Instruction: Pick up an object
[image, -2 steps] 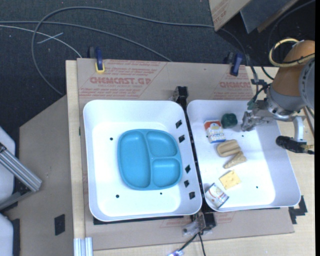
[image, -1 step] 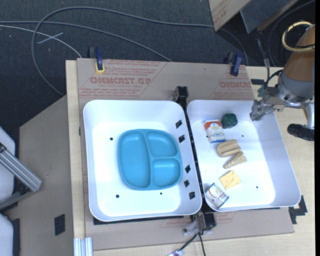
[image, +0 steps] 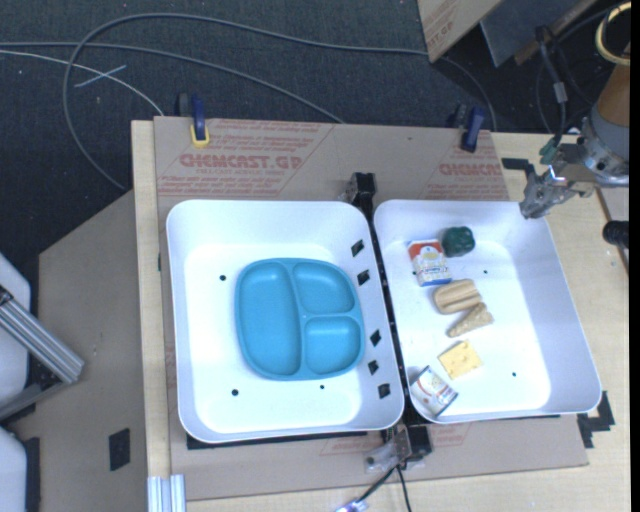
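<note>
A tan bench carries two white bins. The left bin holds a blue divided plate. The right bin holds a green ball, a red-and-white carton, a bread roll, a tan wedge, a cheese slice and a small packet. The gripper hangs over the right bin's far right corner, well apart from them all; whether it is spread or closed I cannot tell.

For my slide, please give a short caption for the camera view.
Gripper above the right bin's far corner; blue plate in the left bin, small food items in the right.
</note>
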